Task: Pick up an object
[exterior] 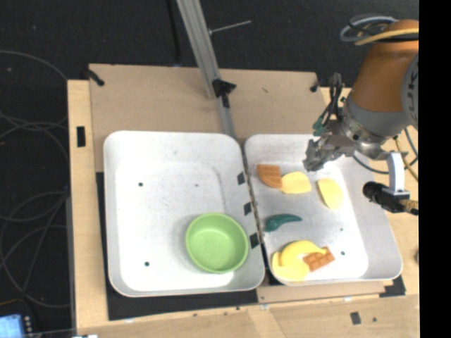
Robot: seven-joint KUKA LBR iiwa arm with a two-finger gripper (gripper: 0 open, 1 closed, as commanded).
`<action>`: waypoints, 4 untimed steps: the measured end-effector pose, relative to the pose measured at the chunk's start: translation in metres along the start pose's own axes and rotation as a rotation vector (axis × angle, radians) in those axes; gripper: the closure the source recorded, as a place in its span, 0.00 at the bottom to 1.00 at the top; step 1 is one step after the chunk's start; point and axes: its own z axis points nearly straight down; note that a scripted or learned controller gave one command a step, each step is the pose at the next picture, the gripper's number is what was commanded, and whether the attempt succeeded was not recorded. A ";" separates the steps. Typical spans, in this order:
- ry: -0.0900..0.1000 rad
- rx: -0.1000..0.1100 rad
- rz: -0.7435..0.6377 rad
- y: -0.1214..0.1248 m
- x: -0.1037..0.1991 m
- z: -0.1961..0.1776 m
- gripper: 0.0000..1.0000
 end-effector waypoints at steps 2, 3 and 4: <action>-0.002 0.001 0.002 0.031 0.096 0.009 1.00; -0.002 0.002 0.004 0.044 0.137 0.008 1.00; -0.001 0.000 0.001 0.061 0.189 0.007 1.00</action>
